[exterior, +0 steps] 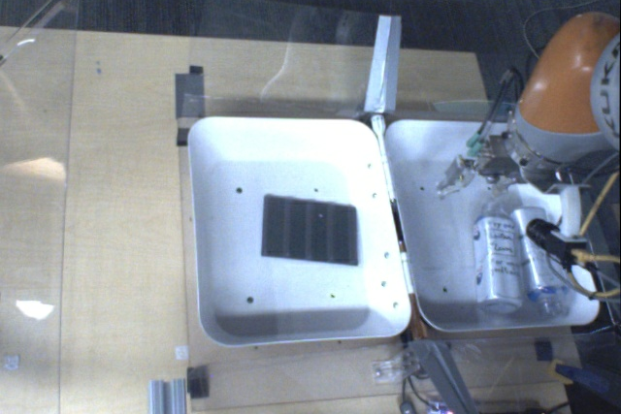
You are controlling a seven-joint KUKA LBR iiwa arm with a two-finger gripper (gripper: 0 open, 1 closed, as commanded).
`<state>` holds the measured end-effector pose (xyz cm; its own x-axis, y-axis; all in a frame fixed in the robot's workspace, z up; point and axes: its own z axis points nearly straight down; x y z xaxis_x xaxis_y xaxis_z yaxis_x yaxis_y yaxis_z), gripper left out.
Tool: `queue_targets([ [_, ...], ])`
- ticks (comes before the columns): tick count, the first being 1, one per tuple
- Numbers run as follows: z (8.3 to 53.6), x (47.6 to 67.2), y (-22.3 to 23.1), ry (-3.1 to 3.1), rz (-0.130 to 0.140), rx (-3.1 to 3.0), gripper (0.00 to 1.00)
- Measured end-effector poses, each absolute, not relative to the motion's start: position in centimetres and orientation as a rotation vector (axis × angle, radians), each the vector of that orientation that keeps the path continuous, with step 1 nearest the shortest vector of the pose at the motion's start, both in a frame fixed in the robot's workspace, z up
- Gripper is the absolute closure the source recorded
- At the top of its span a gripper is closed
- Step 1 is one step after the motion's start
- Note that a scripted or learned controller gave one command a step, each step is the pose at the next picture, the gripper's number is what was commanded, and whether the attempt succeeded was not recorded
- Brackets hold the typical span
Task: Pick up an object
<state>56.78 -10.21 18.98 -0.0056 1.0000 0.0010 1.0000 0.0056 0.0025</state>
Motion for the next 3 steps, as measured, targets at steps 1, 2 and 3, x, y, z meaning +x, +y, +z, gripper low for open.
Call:
queue_targets([
  [1,18.9,54.7,-14.5,2.398,0.005,2.024,0.0],
  [2,8.9,55.7,-18.2,2.392,0.015,2.012,0.0],
  [3,11.6,53.4,-13.7,2.434,0.011,1.975,0.0],
])
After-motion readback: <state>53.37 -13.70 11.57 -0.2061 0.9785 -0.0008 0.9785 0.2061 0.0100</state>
